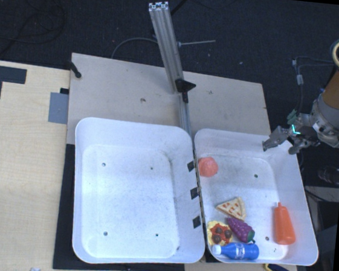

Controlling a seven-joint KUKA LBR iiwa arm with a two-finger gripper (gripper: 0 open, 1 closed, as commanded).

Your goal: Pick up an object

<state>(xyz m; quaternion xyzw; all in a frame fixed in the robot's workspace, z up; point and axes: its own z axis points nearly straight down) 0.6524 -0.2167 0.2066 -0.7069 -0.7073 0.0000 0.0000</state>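
Observation:
The right bin holds a pink-red ball near its left wall, a tan wedge-shaped toy, a purple grape bunch, a yellow and red toy, a blue bottle lying at the front, and an orange bottle by the right wall. My gripper hovers over the bin's far right corner, well away from every object. Its two fingers stand apart with nothing between them.
The left bin sits beside the right one, joined by black clips along the shared wall. A grey aluminium bar slants up from the back of the bins. Cables lie on the dark floor behind.

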